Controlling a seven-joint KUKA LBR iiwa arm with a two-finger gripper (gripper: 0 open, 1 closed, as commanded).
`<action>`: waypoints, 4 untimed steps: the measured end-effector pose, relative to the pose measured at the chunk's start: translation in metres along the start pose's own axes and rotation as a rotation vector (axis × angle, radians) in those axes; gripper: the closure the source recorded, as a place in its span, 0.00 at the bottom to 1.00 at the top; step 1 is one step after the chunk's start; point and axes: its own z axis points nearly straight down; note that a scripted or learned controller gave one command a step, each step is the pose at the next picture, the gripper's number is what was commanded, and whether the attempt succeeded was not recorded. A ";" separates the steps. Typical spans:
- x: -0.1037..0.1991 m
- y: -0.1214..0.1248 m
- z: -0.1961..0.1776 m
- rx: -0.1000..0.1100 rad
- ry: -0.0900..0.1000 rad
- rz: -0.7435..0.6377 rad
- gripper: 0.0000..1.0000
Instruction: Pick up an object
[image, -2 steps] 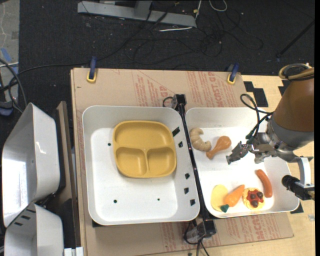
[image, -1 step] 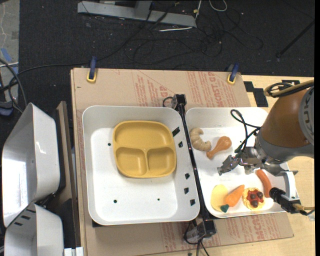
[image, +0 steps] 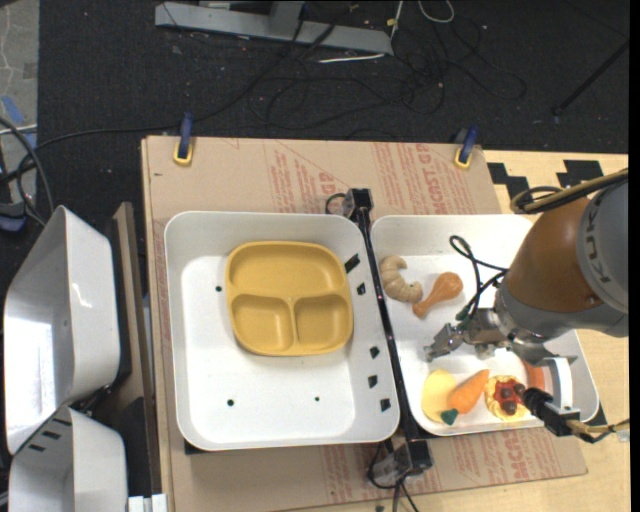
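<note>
The right bin (image: 440, 222) holds several toy foods. A beige ginger-shaped piece (image: 400, 280) and an orange drumstick (image: 440, 292) lie near its far left. An orange carrot (image: 468, 392) rests on a pale yellow piece (image: 437, 390) at the front, beside a small red and yellow item (image: 507, 395). My gripper (image: 452, 340) hangs low in the middle of this bin, between the drumstick and the carrot, pointing left. Nothing can be seen held in it. The arm's orange band (image: 555, 265) covers the bin's right part.
The left bin (image: 270, 400) holds a yellow divided plate (image: 290, 297) toward its far side. A black divider (image: 378, 300) runs between the bins. White containers (image: 55, 310) stand off the bench at left. Cables lie on the dark floor behind.
</note>
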 end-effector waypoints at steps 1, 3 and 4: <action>0.000 0.001 -0.012 -0.004 -0.001 0.001 1.00; -0.003 -0.007 -0.118 -0.010 -0.003 -0.004 1.00; 0.058 -0.009 -0.129 -0.007 0.000 -0.011 1.00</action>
